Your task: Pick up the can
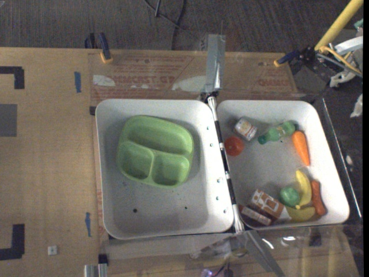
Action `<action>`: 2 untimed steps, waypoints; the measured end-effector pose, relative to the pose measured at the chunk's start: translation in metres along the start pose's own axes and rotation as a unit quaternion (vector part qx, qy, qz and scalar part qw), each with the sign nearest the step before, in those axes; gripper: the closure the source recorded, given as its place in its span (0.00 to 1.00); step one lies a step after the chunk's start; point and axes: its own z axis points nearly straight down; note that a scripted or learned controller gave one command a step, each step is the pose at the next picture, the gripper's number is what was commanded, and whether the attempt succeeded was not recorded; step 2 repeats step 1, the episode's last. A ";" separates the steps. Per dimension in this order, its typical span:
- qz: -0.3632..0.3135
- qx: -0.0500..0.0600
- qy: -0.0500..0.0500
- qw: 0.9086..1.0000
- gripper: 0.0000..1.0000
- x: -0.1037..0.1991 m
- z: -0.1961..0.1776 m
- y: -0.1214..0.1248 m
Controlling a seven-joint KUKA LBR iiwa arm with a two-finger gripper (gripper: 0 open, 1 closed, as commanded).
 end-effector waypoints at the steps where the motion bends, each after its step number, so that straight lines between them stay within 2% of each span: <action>1: -0.014 0.001 -0.001 1.000 0.00 -0.002 0.105 -0.071; 2: -0.014 0.001 -0.001 1.000 0.00 -0.002 0.105 -0.071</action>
